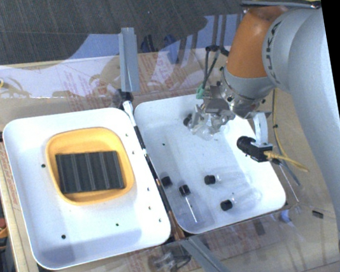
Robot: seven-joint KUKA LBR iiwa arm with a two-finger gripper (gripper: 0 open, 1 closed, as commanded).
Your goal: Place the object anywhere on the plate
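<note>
**Gripper low over the right bin, its grip hard to read**

You see the gripper (208, 119) at the back of the right bin (268, 203), its tip blurred against clear shapes; you cannot tell how its jaws stand. Small black-capped clear objects (227, 204) lie near the bin's front, faint on white. The yellow plate (85, 143) sits in the left bin (46, 243), a dark ridged block (91, 171) covering its middle.

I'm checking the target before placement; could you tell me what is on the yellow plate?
A dark ribbed rectangular piece lies on the yellow plate in the left bin. The plate's centre beneath it is covered.
</note>
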